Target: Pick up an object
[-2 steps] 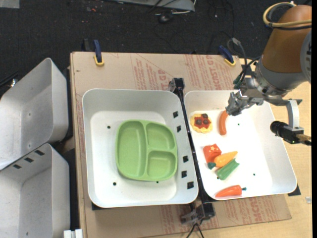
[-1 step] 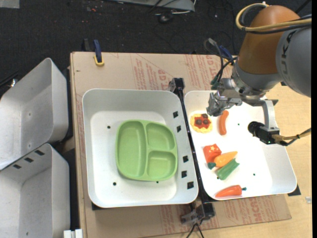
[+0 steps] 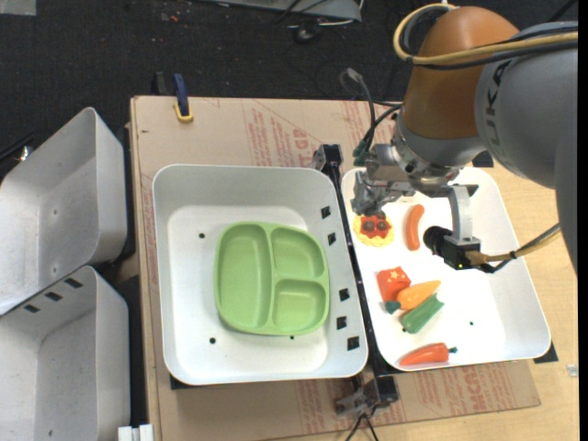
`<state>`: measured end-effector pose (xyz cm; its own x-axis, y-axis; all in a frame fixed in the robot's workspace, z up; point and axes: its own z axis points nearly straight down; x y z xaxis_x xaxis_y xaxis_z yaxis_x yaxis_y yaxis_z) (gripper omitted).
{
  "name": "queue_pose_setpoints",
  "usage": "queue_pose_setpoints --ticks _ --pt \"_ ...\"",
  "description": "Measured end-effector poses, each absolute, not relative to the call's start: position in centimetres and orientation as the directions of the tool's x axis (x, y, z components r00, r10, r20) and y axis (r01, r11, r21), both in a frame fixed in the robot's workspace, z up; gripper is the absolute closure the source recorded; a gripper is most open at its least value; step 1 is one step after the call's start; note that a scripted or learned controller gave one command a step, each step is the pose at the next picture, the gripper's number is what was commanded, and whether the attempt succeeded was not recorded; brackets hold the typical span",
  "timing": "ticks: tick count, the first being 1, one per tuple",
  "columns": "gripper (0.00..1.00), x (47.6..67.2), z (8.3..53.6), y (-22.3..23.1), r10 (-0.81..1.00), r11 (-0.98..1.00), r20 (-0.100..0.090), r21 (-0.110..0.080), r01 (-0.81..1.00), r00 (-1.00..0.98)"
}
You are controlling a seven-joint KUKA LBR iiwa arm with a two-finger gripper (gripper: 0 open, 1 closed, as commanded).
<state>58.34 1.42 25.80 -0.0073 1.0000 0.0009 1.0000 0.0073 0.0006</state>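
Note:
My gripper [image 3: 373, 208] hangs low over the far left part of the right bin [image 3: 501, 324], directly above a small yellow toy with a red top [image 3: 374, 233] and very close to it. I cannot tell whether it touches the toy. Just to the right of the toy lies an orange-red sausage shape [image 3: 414, 226]. Nearer the front are a red block [image 3: 393, 280], an orange carrot [image 3: 419, 293], a green vegetable [image 3: 423, 315] and a red chili [image 3: 427, 354].
The left bin [image 3: 184, 246] holds a green divided plate [image 3: 272, 278]. The bins' shared wall runs just left of the gripper. A black fitting [image 3: 450, 246] on a grey bracket hangs from the wrist over the right bin. White trays [image 3: 55, 200] stand at the far left.

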Motion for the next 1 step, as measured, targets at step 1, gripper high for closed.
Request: queue_pose_setpoints --ticks 1 --pt "1.00 58.22 24.09 7.04 1.000 0.007 0.001 -0.003 1.000 -0.007"
